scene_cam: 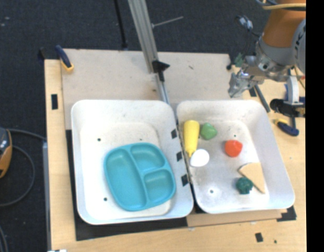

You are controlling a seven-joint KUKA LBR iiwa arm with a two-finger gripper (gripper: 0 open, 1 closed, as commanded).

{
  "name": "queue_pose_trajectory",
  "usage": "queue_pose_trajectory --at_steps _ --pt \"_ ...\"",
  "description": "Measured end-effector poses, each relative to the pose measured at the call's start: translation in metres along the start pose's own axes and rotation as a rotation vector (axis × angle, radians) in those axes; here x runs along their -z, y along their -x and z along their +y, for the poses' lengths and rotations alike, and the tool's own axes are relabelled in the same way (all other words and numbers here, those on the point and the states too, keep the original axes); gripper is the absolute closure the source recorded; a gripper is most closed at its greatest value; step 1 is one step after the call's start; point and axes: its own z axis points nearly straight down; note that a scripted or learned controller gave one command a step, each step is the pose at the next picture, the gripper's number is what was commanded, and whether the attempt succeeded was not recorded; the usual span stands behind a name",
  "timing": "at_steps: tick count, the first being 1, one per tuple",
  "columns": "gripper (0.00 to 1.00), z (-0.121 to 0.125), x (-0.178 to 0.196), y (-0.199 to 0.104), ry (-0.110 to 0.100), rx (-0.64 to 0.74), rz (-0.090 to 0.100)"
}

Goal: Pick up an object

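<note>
Objects (233, 148) lie in the right bin (272, 140) while the claw (239, 85), grip state unclear, hangs above its far rim.

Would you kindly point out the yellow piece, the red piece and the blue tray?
yellow piece (190, 135), camera view, middle of its body
red piece (233, 148), camera view, its top
blue tray (119, 172), camera view, large left compartment

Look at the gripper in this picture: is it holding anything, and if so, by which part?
Nothing is held. The gripper hangs above the far rim of the right bin, apart from every item in it, with nothing between its fingers.
</note>
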Motion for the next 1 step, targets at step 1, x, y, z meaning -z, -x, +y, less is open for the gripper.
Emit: queue_pose_trajectory --at_steps 1 --pt "1.00 -0.0186 0.0081 -0.0457 -0.003 0.002 0.002"
